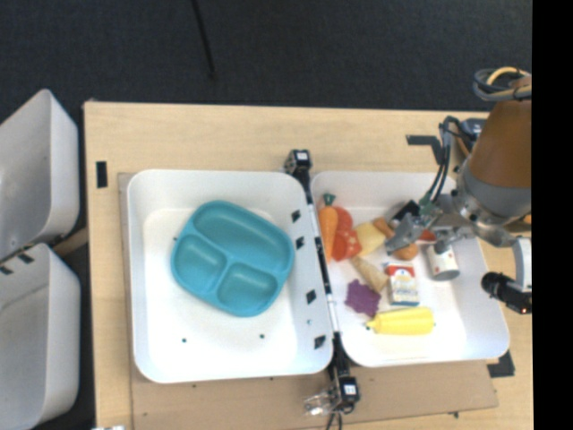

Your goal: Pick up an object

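Gripper point(407, 233) is hovering over the right bin point(474, 330) near its top edge, finger state I cannot tell; yellow corn point(403, 322) is lying by the bottom edge, looking light, stiff, slick, so I'm suggesting pinching mid-length.

Smooth glossy plastic teal tray point(233, 258) in matt white bin point(143, 330).

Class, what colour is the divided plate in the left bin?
Teal blue, shown in the camera view: the divided plate.
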